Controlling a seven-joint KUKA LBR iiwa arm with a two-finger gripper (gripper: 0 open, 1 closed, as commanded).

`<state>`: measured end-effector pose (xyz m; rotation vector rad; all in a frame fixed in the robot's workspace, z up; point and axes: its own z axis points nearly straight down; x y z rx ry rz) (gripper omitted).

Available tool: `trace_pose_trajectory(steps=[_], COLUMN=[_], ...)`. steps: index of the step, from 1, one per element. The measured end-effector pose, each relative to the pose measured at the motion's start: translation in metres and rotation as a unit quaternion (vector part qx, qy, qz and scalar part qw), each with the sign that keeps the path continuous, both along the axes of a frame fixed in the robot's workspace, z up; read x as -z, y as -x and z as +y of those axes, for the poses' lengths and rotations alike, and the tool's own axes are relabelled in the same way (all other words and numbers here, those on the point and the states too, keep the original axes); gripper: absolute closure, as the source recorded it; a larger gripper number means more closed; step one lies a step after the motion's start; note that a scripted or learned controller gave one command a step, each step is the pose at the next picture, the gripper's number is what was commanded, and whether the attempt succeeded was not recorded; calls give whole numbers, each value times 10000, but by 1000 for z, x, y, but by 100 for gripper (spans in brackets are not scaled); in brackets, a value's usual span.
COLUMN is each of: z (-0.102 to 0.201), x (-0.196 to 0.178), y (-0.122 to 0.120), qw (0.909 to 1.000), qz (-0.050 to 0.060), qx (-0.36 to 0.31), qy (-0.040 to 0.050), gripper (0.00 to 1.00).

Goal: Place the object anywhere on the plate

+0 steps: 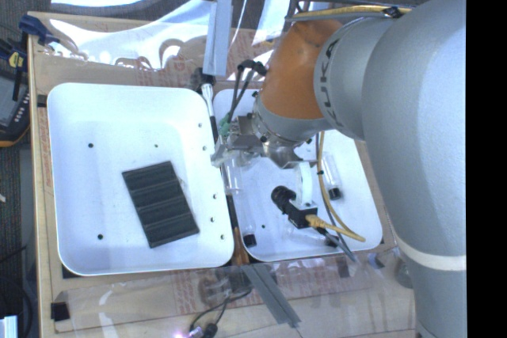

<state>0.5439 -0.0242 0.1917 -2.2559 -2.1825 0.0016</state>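
Gripper positioned over the left rim of the right bin.
Its open/closed state cannot be told; 1 dark ribbed slab is seen in the left bin.

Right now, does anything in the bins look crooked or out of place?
Only mildly: the dark ribbed plate in the left bin lies slanted, not square to the bin's walls. It looks intact, and nothing appears spilled. The hand hangs over the right bin, at its left edge.
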Motion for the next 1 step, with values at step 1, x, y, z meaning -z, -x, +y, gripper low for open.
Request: trace_pose_trajectory(steps=[1], z=[101], x=[1], y=[57], qw=[9990], qz=[19], qx=[451], qy=[9], gripper=[100])
